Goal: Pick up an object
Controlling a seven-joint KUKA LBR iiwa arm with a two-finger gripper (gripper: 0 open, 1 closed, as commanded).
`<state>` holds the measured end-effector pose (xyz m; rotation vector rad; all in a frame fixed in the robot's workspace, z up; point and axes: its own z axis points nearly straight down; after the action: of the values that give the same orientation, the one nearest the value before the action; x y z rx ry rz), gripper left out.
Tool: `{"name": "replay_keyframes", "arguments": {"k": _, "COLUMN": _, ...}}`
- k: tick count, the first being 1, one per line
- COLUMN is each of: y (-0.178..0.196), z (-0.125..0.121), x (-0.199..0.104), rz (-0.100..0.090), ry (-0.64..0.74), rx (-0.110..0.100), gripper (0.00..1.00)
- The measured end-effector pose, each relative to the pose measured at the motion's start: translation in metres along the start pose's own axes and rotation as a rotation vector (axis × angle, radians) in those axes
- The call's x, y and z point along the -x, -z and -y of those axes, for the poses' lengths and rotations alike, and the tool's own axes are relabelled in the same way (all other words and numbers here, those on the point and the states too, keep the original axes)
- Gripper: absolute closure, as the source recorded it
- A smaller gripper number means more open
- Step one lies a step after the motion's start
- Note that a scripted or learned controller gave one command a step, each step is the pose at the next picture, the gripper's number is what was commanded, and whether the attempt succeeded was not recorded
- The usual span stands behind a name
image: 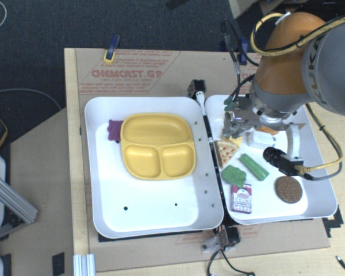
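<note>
You get even, fairly bright overhead light with soft short shadows, mild glare off the left white bin [103, 171] and the arm's orange band [284, 45], and slightly soft, grainy detail throughout, darkest on the surrounding floor [34, 27].

This looks like a robotics lab. A grey and orange robot arm [299, 56] with loose cables reaches over two white bins [103, 154] set on a brown board [132, 68] printed with a maker's name, held by a yellow and blue clamp [110, 52]. Dark carpet [46, 16] lies around it, and an aluminium frame bar [11, 203] stands at the left.
</note>
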<state>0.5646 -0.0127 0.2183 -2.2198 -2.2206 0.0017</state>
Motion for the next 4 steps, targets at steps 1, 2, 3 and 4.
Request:
{"name": "replay_keyframes", "arguments": {"k": 1, "y": 0.005, "z": 0.006, "x": -0.043, "rz": -0.001, "ry": 0.002, "rx": 0.000, "gripper": 1.00}}
{"name": "replay_keyframes", "arguments": {"k": 2, "y": -0.003, "z": 0.019, "x": -0.092, "rz": 0.000, "ry": 0.002, "rx": -0.002, "gripper": 1.00}}
{"name": "replay_keyframes", "arguments": {"k": 3, "y": 0.009, "z": 0.021, "x": -0.108, "rz": 0.000, "ry": 0.001, "rx": 0.004, "gripper": 1.00}}
{"name": "replay_keyframes", "arguments": {"k": 4, "y": -0.001, "z": 0.028, "x": -0.105, "rz": 0.001, "ry": -0.001, "rx": -0.001, "gripper": 1.00}}
